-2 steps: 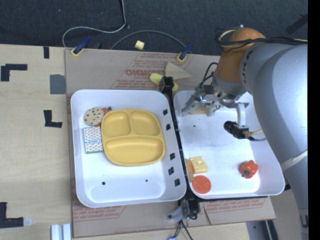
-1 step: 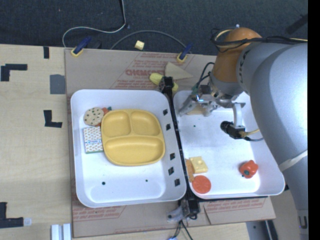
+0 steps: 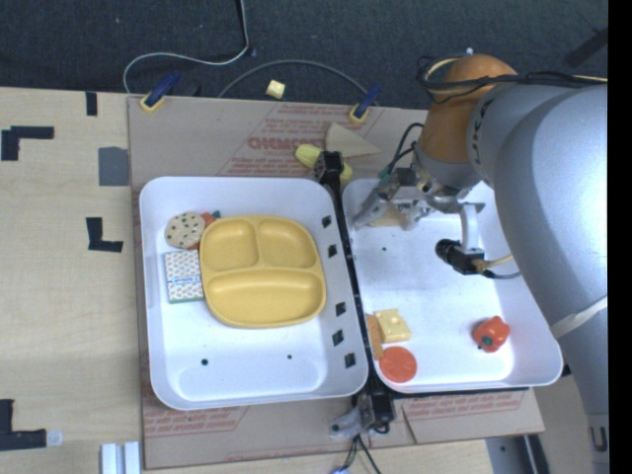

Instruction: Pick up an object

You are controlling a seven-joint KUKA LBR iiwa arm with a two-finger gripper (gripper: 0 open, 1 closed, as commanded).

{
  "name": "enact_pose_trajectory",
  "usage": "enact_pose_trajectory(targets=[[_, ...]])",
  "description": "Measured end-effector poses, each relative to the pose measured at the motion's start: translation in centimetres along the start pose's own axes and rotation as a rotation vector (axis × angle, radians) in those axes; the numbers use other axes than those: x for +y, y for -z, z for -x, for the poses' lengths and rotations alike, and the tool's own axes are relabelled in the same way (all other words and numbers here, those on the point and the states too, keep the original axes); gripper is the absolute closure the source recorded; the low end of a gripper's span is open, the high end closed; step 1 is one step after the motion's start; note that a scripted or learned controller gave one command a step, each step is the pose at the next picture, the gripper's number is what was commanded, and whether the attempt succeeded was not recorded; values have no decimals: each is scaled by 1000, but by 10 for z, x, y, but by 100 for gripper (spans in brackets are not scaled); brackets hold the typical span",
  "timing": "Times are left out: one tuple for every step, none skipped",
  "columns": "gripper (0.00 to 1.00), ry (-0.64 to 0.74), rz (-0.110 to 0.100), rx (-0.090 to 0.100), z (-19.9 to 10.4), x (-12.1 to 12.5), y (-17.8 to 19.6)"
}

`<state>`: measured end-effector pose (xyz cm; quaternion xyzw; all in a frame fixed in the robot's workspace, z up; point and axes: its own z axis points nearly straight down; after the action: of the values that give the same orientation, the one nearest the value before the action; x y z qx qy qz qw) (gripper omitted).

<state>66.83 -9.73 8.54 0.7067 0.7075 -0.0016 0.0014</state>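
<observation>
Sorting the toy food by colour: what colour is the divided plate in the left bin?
Yellow; the divided plate shows plainly in the camera view.

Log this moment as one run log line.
end effector: top of right bin, grasp unclear | yellow tray: left bin | orange disc: untouched

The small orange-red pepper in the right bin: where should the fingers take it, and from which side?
Probably from straight above, fingers closing across the rounded body of the pepper rather than its small stem. It sits alone in the right bin, apart from the walls, so both sides are free.
</observation>
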Motion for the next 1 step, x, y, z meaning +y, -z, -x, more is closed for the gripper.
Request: enact_pose_trajectory(targets=[[0,0,2,3,12,1,0]])
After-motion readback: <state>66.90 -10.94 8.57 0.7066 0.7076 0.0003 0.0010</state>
